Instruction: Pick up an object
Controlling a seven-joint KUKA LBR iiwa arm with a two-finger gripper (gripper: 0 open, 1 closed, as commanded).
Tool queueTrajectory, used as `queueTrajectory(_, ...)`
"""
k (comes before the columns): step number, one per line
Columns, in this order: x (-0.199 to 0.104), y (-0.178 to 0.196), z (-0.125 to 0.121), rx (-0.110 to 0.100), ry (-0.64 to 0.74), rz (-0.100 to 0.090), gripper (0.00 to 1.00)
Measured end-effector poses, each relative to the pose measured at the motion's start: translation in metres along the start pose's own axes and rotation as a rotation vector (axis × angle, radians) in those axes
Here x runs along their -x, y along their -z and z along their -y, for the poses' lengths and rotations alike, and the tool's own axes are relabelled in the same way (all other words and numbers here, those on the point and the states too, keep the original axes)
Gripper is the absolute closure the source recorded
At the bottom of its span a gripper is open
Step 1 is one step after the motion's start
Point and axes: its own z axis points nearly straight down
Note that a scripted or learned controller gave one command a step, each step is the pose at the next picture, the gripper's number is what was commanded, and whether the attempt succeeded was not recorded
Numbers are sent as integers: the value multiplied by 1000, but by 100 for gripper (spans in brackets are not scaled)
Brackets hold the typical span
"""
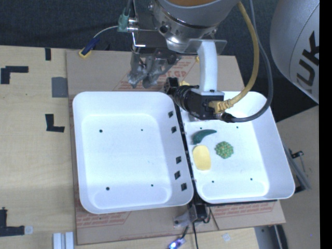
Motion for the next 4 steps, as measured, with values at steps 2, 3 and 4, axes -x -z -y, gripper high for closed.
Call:
queueTrajectory(2, -1, 19, 0, -3, 3, 1, 100)
queueTrajectory(3, -2, 29, 0, -5, 4, 2, 100)
queueTrajectory(4, -2, 38, 0, -6, 5, 2, 100)
